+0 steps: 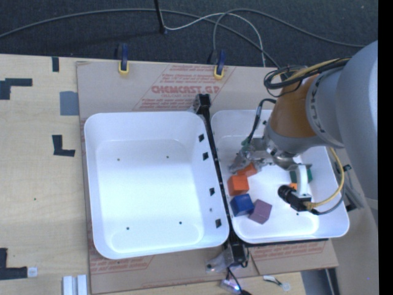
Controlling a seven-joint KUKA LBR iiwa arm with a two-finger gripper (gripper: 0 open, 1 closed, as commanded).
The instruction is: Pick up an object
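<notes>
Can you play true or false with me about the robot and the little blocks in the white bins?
1. The blue block sits in the right bin. True.
2. The purple block lies in the left bin. False: it lies in the right bin, just right of the blue block.
3. The orange block is above the blue block in the camera view. True.
4. The end effector hangs over the left bin. False: it is over the right bin, near the orange block.
5. Two clamps grip the far edge of the board. True.
</notes>
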